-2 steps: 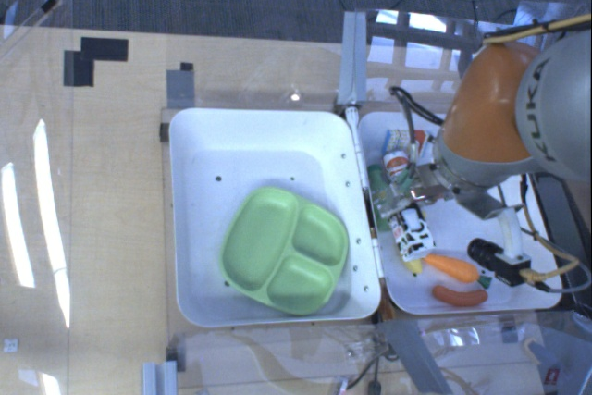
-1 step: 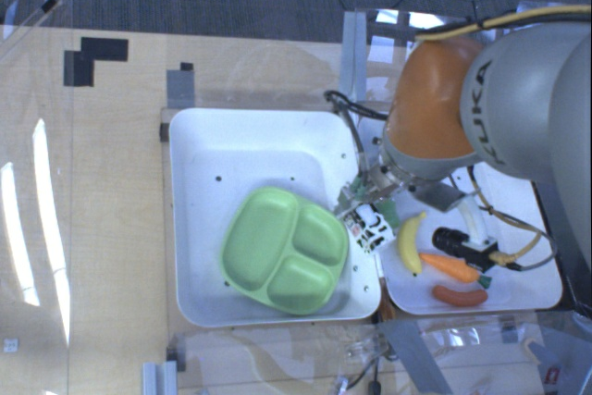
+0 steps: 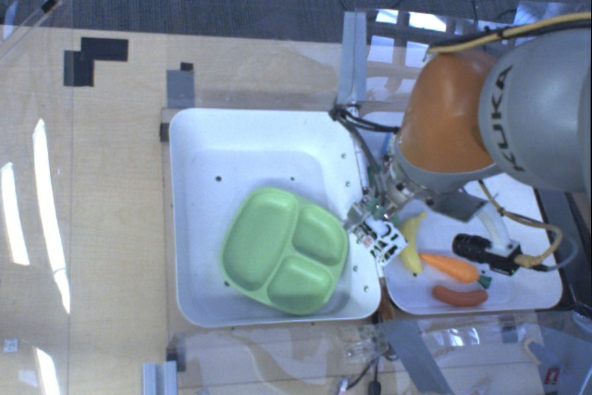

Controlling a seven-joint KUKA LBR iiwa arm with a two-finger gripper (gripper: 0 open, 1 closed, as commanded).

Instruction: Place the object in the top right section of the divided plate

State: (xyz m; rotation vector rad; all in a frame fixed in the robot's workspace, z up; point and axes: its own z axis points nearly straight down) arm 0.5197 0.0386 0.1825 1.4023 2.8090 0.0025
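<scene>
A light green divided plate (image 3: 268, 240) lies tilted in the lower middle of the left white bin (image 3: 213, 153); its three sections hold nothing. My gripper (image 3: 375, 231) hangs low over the wall between the two bins, just right of the plate's right-hand rim, and the grey and orange arm (image 3: 462, 116) hides most of it. In the right bin (image 3: 532, 291) lie a yellow banana-like piece (image 3: 410, 247) right beside the gripper, an orange carrot (image 3: 450, 267) and a reddish-brown sausage (image 3: 460, 295). I see none of them in the gripper.
A black cable plug (image 3: 481, 251) and a yellow hose trail from the wrist over the right bin. A grey metal post (image 3: 353, 60) stands behind the bins. Clamps sit at the left bin's corners. Bare white floor of the left bin stretches above the plate.
</scene>
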